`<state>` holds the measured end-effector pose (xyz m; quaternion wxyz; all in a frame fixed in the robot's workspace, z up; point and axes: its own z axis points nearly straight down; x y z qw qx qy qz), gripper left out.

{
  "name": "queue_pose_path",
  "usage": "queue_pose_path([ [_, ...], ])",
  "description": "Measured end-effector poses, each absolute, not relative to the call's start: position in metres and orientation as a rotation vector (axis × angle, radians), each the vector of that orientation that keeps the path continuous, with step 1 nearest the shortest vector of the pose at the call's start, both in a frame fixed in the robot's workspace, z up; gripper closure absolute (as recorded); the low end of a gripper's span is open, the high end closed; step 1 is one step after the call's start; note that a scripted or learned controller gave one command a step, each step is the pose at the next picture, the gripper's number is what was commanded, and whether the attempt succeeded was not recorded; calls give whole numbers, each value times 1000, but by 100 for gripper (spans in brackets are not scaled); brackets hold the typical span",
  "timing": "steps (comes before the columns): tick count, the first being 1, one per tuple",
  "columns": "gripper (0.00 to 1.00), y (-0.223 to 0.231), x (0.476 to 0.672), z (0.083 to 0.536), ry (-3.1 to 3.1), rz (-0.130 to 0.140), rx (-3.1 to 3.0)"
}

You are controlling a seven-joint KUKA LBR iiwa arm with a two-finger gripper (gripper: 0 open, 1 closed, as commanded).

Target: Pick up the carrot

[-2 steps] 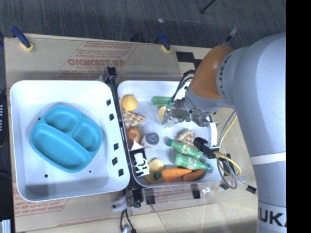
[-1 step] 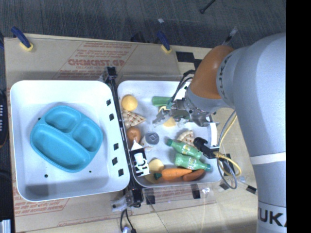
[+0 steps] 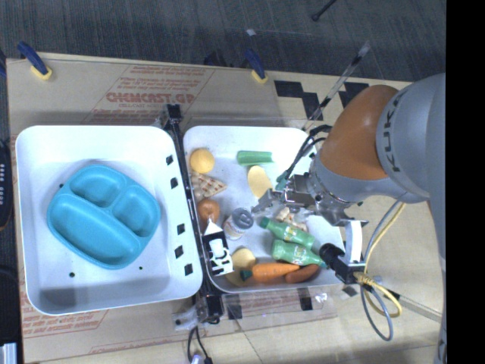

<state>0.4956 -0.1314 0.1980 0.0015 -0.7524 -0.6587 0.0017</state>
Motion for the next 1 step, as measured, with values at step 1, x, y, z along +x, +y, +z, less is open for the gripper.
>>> queue_pose_path([
  [1, 0, -184, 553, 211, -2031, 4, -2394],
])
